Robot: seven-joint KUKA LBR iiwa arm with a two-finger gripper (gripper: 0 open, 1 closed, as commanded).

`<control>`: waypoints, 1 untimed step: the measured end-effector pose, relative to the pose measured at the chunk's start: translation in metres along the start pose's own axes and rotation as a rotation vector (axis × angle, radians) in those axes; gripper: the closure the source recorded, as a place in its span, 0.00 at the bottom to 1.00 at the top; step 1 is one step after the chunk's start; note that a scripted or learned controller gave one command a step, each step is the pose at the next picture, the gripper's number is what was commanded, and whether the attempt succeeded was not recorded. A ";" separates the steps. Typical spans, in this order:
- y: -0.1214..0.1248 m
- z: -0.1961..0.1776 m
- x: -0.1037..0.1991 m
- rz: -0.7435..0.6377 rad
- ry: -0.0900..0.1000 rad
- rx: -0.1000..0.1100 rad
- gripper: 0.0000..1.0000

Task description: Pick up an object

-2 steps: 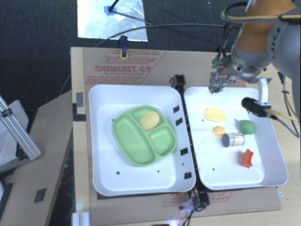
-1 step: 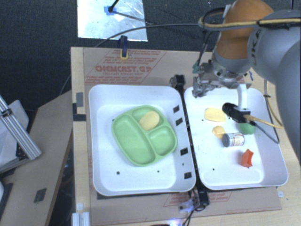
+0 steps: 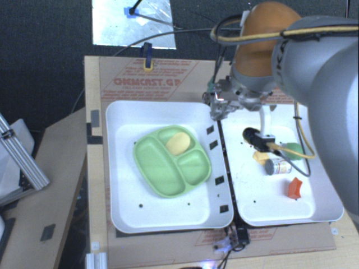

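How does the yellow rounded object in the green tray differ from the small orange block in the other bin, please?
The pale yellow rounded object is smooth and egg-like; the small orange block looks angular. The yellow one is larger than the orange one. The yellow one rests in a compartment of the green divided tray in the left white bin; the orange one lies on the floor of the right white bin. Both lie apart from the arm.

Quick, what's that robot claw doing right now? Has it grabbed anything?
Gripper: above the divide between the two bins, nothing seen in it; whether open or closed cannot be told.
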State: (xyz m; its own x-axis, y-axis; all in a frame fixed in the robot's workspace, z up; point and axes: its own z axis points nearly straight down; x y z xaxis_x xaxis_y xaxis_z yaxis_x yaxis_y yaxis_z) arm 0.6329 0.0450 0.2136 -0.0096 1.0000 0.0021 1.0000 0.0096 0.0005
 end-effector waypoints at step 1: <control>-0.016 0.001 0.047 0.000 0.000 0.001 1.00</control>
